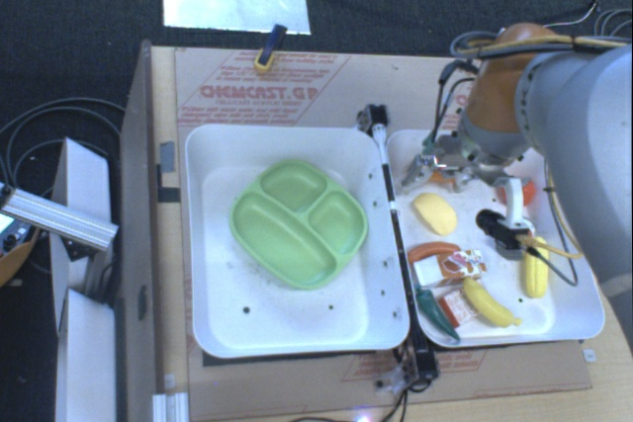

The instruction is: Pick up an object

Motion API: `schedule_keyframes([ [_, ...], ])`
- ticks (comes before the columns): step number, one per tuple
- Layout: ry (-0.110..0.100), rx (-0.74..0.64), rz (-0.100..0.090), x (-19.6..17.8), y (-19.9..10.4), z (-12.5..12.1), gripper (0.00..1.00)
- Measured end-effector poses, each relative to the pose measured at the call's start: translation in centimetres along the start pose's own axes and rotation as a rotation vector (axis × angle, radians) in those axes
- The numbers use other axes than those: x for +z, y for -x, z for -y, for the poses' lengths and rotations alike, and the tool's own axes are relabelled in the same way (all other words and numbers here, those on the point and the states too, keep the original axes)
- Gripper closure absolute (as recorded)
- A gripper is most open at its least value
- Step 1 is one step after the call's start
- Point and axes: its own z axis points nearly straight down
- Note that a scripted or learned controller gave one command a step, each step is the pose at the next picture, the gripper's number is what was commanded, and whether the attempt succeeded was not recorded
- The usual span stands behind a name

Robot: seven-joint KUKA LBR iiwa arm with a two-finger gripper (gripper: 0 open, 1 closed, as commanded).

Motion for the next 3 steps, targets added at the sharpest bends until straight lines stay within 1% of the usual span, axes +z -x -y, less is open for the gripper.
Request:
schedule_keyframes([
  [1, 0.000, 0.005, 0.001, 0.1, 0.8, 2.6, 0.00],
  [2, -0.032, 0.007, -0.002, 0.5, 0.3, -1.0, 0.00],
  [3, -0.023, 0.009, -0.004, 0.5, 2.4, -1.1, 0.00],
])
